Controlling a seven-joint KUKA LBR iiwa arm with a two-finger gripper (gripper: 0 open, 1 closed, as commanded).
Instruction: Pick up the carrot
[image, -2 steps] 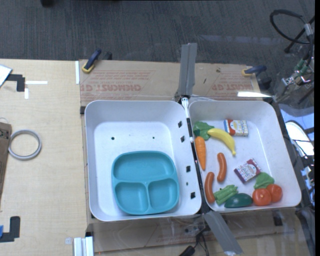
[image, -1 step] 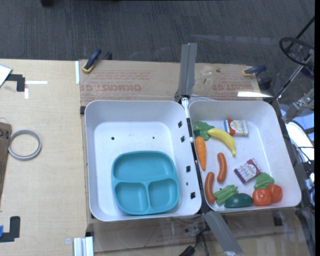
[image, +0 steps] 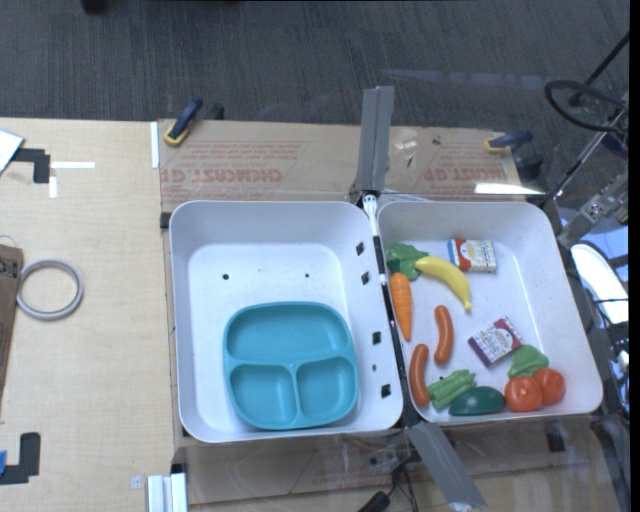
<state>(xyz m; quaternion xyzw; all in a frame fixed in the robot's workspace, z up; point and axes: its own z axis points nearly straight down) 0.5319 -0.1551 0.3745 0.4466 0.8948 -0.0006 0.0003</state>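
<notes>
The carrot (image: 402, 303) is orange with a green leafy top. It lies lengthwise along the left wall of the right bin (image: 565, 300), its top pointing to the back. A yellow banana (image: 446, 277) lies just to its right, and a sausage (image: 442, 332) sits a little further forward.
The right bin also holds a second sausage (image: 419, 374), two small snack boxes (image: 473, 255) (image: 494, 341), green vegetables (image: 464, 393) and a tomato (image: 535, 388). In the left bin (image: 190, 300) rests a teal divided plate (image: 291, 363). A tape roll (image: 46, 289) lies on the bench at left.
</notes>
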